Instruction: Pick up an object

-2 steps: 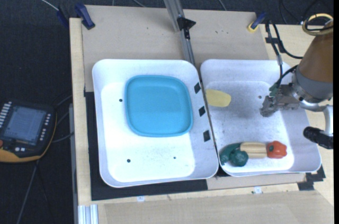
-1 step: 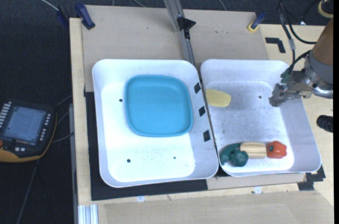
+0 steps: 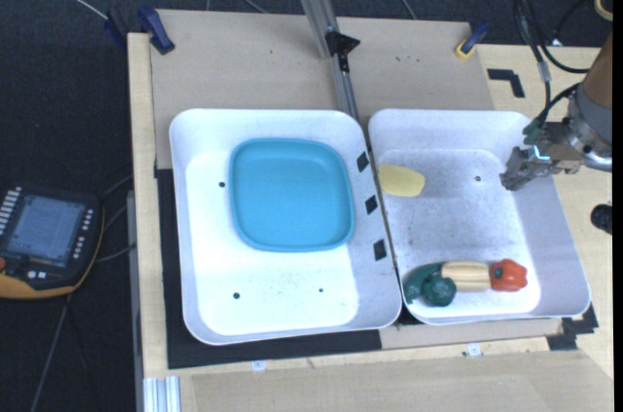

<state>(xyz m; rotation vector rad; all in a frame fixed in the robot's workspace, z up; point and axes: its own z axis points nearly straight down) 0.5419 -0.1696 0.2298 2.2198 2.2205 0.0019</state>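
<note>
Right bin, landmark. Contents: yellow piece at its upper-left wall; green object, tan block and red object in a touching row along its near wall. Gripper over its upper-right edge, grip state indiscernible. Left bin alongside holds blue plate.

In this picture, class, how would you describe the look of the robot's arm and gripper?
The gripper is small, boxy and grey metal, with bluish glints. It joins a pale grey rounded wrist with a brownish-orange section above it. Black cables loop alongside the arm.
</note>
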